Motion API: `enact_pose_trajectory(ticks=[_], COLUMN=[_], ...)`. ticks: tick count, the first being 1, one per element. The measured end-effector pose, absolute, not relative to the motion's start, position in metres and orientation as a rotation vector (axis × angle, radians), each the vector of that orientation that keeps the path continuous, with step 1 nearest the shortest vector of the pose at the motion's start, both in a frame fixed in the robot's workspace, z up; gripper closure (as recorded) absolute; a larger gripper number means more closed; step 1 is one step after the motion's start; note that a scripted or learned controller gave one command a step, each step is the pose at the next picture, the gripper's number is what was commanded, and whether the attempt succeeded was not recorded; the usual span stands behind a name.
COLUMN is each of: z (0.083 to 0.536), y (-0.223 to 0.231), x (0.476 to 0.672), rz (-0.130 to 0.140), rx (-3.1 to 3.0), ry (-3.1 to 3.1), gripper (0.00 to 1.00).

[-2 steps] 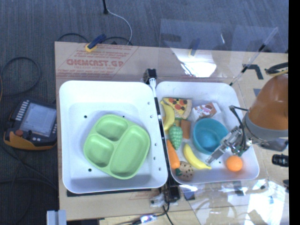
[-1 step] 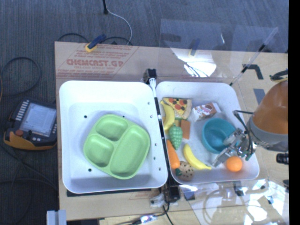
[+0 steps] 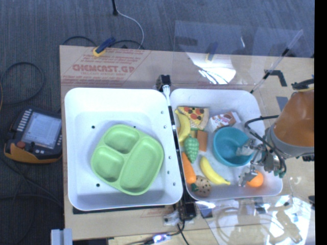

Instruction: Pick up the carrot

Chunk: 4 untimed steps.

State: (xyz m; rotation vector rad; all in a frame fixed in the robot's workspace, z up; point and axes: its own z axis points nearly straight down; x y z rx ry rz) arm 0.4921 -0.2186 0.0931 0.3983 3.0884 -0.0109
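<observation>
Two shallow white bins sit side by side on the tabletop (image 3: 102, 73), which is covered by a brown printed board. The left bin (image 3: 82, 106) carries a green divided plate (image 3: 127, 160) with three compartments, lying near the bin's middle.

The right bin (image 3: 255, 103) is crowded. The carrot (image 3: 188, 171) lies close to the bin's left wall, in the lower half, with its orange body pointing toward the near edge. Just above it, touching or almost touching, is a green bumpy vegetable (image 3: 191, 148). To its right lies a yellow banana (image 3: 212, 171), slanting down toward the right, and just below the carrot's lower end sits a brown spotted piece (image 3: 203, 187). Higher up along the left wall there is another yellow banana (image 3: 183, 125), with a pizza slice (image 3: 194, 116) beside it and a small red and white item (image 3: 225, 119) further right. A blue bowl (image 3: 232, 145) stands right of centre.

The arm comes in from the right, its orange band (image 3: 301, 116) above the bin's right edge. The pincer (image 3: 251, 175) hangs over the lower right corner of the right bin, just beside the bowl and well apart from the carrot. An orange round fruit (image 3: 255, 180) lies right under it. The fingers seem blurred against the fruit, so I cannot tell whether the pincer is spread or clenched, nor whether it touches the fruit.
</observation>
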Motion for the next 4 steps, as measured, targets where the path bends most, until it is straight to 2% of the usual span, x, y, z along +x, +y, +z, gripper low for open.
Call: enact_pose_trajectory(ticks=[1,2,4], z=[0.0924,0.0931,0.0932], y=[-0.2224,-0.2262,-0.2217], x=[0.4916,0.4917,0.4934], rz=[0.004,-0.012,-0.013], rx=[0.961,0.402,-0.475], ry=[2.967,3.088,3.077], gripper=[0.00,0.00,0.00])
